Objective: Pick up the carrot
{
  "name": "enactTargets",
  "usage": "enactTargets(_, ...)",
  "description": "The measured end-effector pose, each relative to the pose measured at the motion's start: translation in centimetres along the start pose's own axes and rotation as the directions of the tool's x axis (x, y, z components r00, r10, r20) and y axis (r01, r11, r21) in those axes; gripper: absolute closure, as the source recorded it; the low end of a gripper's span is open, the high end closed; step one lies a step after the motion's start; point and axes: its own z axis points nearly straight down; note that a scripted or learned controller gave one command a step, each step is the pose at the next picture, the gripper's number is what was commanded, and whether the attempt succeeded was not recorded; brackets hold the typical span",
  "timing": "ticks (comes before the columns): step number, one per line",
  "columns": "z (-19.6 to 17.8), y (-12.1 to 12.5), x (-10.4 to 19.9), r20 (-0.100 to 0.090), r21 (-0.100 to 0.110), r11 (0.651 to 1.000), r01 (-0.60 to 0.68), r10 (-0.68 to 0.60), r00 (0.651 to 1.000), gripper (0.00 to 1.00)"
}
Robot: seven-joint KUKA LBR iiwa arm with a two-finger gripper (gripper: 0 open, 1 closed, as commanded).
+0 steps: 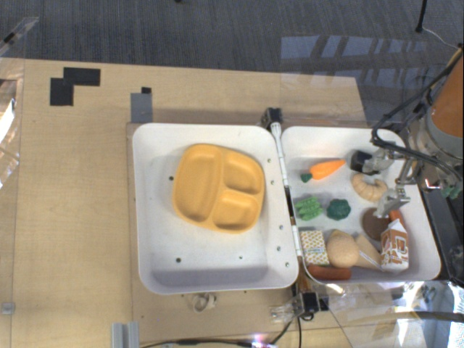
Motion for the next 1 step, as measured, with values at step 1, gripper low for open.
enactTargets(1, 10.35, -0.52, -4.49, -0.01, -0.003, 0.999, -0.041, 0.041, 0.999, 0.0)
